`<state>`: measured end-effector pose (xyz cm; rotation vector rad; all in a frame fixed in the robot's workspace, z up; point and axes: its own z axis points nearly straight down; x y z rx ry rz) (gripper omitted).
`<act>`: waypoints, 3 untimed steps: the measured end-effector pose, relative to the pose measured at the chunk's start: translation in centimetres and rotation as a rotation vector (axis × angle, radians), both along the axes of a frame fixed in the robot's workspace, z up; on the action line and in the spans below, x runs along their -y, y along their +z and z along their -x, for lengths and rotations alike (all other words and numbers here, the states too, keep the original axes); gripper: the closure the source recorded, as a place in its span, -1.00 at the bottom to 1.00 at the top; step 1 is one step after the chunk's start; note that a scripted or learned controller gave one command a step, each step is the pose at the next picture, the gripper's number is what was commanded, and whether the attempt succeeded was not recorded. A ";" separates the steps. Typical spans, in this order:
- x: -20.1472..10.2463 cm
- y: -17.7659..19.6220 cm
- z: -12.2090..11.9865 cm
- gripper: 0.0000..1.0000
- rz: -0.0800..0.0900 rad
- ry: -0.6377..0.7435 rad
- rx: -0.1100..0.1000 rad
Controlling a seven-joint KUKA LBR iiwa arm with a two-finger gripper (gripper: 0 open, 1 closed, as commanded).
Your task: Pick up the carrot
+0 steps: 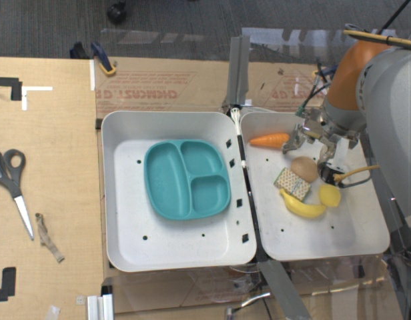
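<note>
grey two-finger gripper (311, 141) hovers just right of the tapered orange carrot (269, 139) (jaws' spread cannot be told), approach step; next, close in and grasp

Teal divided plate (188, 179) in left bin (119, 199); banana (303, 206), lemon (329, 196) right; scissors (13, 185) on bench.

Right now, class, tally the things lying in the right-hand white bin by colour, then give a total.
Orange: 1, the tapered orange carrot
Yellow: 2, the curved yellow banana and the round yellow lemon
Tan: 2, the smooth tan egg-shaped piece and the patterned tan square block
Total: 5
</note>
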<state>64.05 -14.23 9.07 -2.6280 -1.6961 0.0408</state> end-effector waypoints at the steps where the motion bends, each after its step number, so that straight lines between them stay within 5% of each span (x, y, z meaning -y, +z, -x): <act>1: -3.6 -0.1 -0.7 -1.00 0.011 -0.073 -0.011; 2: -5.2 -0.3 -0.8 -1.00 0.007 -0.621 -0.024; 3: -4.7 2.0 4.2 -1.00 0.012 -0.943 0.024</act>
